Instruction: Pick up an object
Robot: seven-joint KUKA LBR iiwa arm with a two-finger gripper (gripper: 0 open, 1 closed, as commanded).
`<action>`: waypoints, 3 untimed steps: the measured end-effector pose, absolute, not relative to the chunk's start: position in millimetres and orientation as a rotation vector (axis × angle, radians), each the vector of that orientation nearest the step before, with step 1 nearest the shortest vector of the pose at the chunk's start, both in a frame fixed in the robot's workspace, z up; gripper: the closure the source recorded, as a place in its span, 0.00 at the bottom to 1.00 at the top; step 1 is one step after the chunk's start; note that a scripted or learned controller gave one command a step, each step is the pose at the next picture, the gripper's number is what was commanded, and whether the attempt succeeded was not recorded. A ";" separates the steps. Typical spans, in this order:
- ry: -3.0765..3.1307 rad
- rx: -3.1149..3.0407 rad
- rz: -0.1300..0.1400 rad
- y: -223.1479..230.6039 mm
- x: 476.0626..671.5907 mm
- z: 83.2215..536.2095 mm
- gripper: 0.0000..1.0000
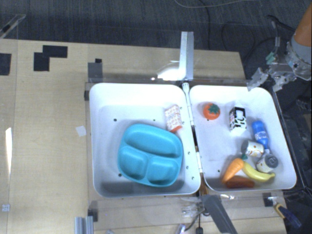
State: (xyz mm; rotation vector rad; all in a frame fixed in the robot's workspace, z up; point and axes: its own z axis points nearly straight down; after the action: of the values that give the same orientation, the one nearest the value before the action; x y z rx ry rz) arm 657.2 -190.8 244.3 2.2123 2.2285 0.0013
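Clutter is crowding the right bin's (273,99) near edge while I'm parking my gripper (267,79), jaws spread wide and holding nothing, beyond its far right corner.

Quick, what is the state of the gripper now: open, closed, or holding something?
Gripper: open, holding nothing, above the far right corner of the right bin.
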 end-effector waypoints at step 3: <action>2.203 2.231 0.005 -188.4 664.7 85.9 0.00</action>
State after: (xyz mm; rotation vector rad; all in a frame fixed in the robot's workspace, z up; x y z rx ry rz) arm 664.7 -188.4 85.9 2.2306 2.2034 0.0054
